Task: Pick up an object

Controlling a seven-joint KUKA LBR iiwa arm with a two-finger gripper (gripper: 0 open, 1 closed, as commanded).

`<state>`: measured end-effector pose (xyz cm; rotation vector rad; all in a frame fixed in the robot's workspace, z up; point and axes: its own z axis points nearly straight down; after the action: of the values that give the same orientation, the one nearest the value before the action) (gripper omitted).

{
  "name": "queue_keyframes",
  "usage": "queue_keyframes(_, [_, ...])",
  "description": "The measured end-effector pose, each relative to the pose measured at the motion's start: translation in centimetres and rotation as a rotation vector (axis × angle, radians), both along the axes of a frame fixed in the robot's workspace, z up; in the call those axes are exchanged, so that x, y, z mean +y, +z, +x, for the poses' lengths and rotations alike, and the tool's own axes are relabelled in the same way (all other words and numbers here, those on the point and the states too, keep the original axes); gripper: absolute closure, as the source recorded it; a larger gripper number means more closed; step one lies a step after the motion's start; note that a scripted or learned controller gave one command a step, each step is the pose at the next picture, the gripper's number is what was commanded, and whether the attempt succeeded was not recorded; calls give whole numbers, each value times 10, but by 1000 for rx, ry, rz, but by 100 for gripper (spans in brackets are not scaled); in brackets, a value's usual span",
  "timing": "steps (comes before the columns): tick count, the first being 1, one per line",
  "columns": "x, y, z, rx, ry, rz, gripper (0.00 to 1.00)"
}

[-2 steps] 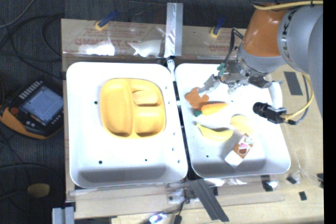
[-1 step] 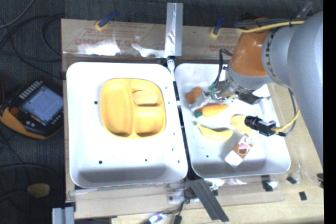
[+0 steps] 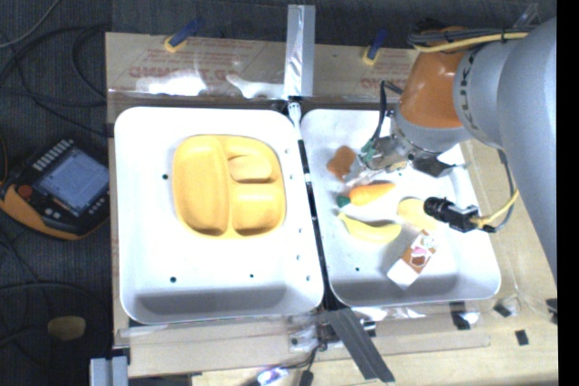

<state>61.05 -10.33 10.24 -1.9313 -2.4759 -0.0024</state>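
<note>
My gripper (image 3: 378, 155) hangs low over the upper middle of the right bin (image 3: 470, 285), under the arm's orange band (image 3: 432, 100). Just to its left lies a small brown piece (image 3: 341, 162). Right below it is an orange carrot-like toy (image 3: 372, 192) with a green end. Nearer the front lie a yellow banana-shaped piece (image 3: 371, 230) and a pale yellow slice (image 3: 412, 208). A small white carton with a red print (image 3: 413, 258) rests toward the bin's front. I see nothing lifted off the bin floor.
The left bin (image 3: 145, 285) holds a yellow divided tray (image 3: 228, 183). A black connector with a yellow cable (image 3: 450, 212) reaches over the right bin's right side. A handheld pendant (image 3: 59, 187) lies on the floor at left.
</note>
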Motion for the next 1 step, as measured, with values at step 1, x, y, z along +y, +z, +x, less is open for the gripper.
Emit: queue_keyframes(1, [0, 0, 0, 0, 0, 0, 0])
